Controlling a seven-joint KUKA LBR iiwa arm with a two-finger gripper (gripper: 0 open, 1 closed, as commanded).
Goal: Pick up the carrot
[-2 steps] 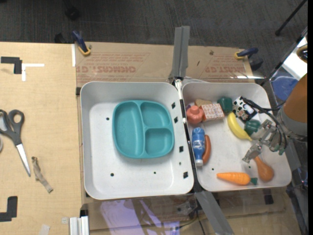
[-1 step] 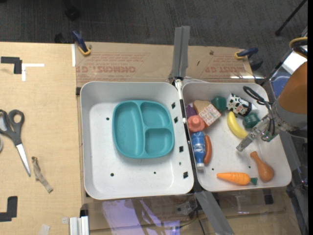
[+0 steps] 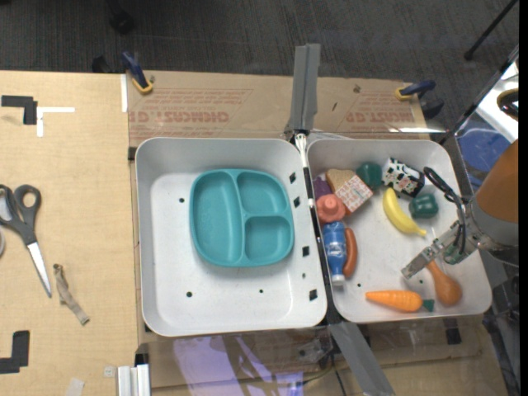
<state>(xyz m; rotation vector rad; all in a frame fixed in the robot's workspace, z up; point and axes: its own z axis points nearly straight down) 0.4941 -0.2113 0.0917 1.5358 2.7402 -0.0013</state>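
Note:
The carrot is orange with a small green stub at its right end. It lies flat near the front edge of the right bin. My gripper hangs over the right part of that bin, just above and to the right of the carrot, angled down to the left. Its tip looks a short gap away from the carrot, with nothing visibly held. A brownish-orange pear-shaped toy lies right beside the gripper, between it and the bin's front right corner.
The right bin also holds a banana, a black-and-white cow toy, a blue bottle, a red sausage, a cracker box and green pieces. A teal divided plate sits in the left bin. Scissors lie on the bench at far left.

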